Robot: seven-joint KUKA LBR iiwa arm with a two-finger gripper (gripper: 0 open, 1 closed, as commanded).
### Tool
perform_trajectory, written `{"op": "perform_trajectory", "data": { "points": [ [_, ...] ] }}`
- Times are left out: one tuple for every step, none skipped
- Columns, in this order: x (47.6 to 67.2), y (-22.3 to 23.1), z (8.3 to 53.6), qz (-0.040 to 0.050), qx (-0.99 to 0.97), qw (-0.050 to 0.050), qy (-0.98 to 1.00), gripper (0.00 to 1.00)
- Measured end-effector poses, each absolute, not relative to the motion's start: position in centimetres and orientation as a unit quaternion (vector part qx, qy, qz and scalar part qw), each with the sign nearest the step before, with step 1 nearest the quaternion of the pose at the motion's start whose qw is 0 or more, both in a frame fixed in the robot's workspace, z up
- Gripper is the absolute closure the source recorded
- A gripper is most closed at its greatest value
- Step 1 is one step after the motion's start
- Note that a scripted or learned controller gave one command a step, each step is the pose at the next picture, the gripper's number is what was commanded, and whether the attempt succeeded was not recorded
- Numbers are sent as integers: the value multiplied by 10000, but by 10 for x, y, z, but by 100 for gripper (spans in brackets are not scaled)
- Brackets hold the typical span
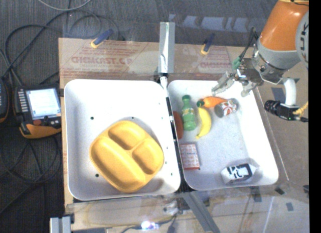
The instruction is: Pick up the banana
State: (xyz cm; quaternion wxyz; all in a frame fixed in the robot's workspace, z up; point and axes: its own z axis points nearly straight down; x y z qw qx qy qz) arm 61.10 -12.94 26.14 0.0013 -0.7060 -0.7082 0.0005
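The yellow banana [203, 122] lies in the right bin [256, 141], near its upper left, between a green bottle [188, 113] and a red-and-silver soda can [225, 108]. An orange carrot-like piece [212, 100] touches its top end. My gripper [233, 82] hovers over the bin's far edge, up and to the right of the banana, fingers spread open with nothing between them.
A yellow divided plate [127, 162] fills much of the left bin [80, 106]. The right bin also holds a red stick [178, 124] by its left wall, a red-and-white packet [189, 156] and a black-and-white carton [238, 172] at the lower right.
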Motion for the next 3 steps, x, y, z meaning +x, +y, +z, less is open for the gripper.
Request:
{"op": "perform_trajectory", "data": {
  "points": [
    [601, -116, 131, -20, -6339, -24, -7734, 0],
    [604, -128, 102, -10, -6150, -27, -7885, 0],
    [624, -113, 91, 6, -5725, -69, -8199, 0]
  ]
}}
